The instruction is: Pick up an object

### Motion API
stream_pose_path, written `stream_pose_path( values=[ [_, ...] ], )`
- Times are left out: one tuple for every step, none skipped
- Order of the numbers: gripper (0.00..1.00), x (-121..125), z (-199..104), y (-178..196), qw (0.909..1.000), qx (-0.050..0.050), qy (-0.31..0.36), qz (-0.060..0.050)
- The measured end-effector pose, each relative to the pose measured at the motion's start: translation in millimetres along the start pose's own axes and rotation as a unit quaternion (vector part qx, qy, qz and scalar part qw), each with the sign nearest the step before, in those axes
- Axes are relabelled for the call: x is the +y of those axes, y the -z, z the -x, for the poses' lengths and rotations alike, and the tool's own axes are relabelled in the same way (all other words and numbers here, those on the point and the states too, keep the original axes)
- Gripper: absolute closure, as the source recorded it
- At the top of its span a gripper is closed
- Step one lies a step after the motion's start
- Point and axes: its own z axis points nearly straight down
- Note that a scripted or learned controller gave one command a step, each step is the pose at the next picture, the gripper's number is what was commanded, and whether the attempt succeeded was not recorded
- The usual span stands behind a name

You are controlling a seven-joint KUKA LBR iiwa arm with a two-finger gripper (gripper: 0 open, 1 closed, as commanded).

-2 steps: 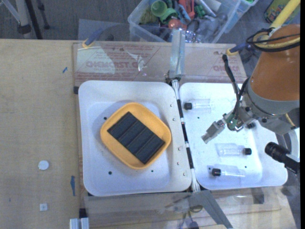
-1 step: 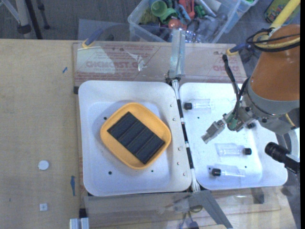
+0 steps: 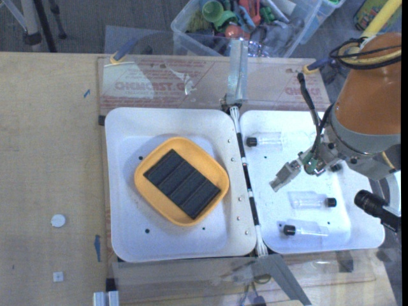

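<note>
Gripper (image 3: 285, 175) hung above the right bin (image 3: 363, 234), near its centre; finger state could not be told. Nearest vial (image 3: 310, 201) lay just beside it; the descent should centre on its body.

Bins (image 3: 121, 171): white plastic, smooth, slight sheen. Tray (image 3: 182, 181): yellow plastic, matt, with black ribbed insert. Vials (image 3: 266, 140): clear plastic or glass, black caps. Bench (image 3: 44, 139): pale wood, matt. Gripper (image 3: 280, 178): grey metal. Arm (image 3: 373, 94): glossy orange band.

We read faint reddish lettering on the clear sheet (image 3: 191, 81) behind the bins, roughly "CHEMCAST"; the remaining smaller print there is illegible.
</note>
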Motion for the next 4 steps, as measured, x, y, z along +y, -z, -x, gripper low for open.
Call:
stream_pose_path(
  values=[
    [0.0, 0, 0, 0, 1.0, 0.0, 0.0, 0.0],
    [0.0, 7, 66, 107, 0.9999, -0.001, 0.015, 0.001],
    [0.0, 33, -10, -12, 0.9994, 0.0, 0.035, 0.0],
    [0.0, -11, 23, 48, 0.9989, -0.001, -0.046, 0.001]
  ],
)
